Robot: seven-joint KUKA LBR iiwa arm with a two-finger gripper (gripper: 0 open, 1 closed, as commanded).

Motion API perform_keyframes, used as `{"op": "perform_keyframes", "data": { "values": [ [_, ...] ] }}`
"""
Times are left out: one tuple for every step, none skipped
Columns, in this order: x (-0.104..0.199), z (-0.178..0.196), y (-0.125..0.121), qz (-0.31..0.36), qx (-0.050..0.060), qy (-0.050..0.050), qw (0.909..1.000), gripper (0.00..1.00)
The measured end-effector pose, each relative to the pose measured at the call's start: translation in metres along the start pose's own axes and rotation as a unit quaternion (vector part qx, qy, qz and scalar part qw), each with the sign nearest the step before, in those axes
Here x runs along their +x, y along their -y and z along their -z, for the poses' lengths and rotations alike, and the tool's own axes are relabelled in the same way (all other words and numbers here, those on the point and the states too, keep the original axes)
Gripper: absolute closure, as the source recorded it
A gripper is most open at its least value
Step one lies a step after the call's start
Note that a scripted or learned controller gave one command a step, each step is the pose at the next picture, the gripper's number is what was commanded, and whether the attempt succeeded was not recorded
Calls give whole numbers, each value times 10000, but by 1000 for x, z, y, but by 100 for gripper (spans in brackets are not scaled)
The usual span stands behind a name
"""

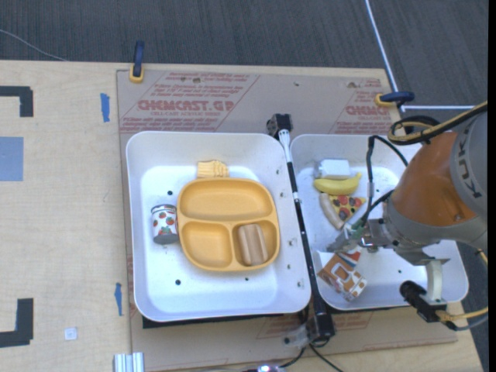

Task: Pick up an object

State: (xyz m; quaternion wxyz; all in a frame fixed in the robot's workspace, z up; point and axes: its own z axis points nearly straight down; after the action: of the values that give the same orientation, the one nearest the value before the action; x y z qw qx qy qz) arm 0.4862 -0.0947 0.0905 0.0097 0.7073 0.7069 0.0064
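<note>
Orange-banded, the arm reaches into the right bin (pixel 457 281); its gripper (pixel 353 242) sits low just above a patterned orange-and-white carton (pixel 343 276), below the pizza slice (pixel 342 208) and banana (pixel 337 184). How the gripper is set cannot be told. The left bin (pixel 147 208) holds a yellow divided tray (pixel 221 208) with a hot dog (pixel 250 244), a small can (pixel 163 223) beside it.

The arm (pixel 446 184) ran off the right edge, its bulk covering much of the right bin (pixel 457 285). The gripper (pixel 350 239) was too small and blurred to read. The pizza slice (pixel 341 206) lay partly under cables.
</note>
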Motion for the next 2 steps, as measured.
{"op": "perform_keyframes", "data": {
  "values": [
    [-4,12,-2,-16,-41,47,10000,100],
    [70,95,1,11,105,-29,9999,100]
  ]
}}
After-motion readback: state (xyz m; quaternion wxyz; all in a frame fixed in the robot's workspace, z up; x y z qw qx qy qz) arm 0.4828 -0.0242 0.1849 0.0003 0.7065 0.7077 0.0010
